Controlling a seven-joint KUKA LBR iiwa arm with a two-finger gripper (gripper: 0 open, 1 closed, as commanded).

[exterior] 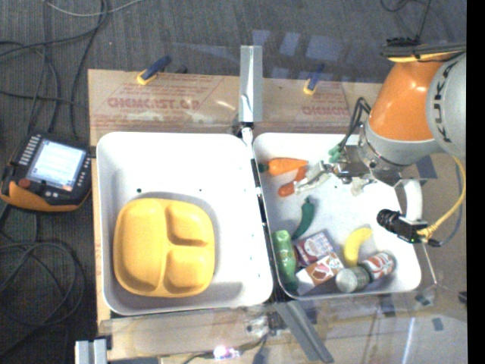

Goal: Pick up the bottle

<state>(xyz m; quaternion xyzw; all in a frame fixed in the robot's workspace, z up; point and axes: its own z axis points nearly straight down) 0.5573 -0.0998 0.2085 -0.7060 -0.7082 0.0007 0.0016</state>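
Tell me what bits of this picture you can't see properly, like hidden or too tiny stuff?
- The tool: too small and blurred in the camera view to tell its finger state, or whether it touches the carrot.
- The green bottle: it lies along the right bin's left wall; label unreadable.
- The snack packets: print too small to read; they overlap one another.
- The can: partly hidden by a grey round thing that I can't identify.

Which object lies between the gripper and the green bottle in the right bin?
In the camera view, the dark green chili pepper lies on the bin floor between the gripper and the green bottle, which rests along the right bin's left wall.
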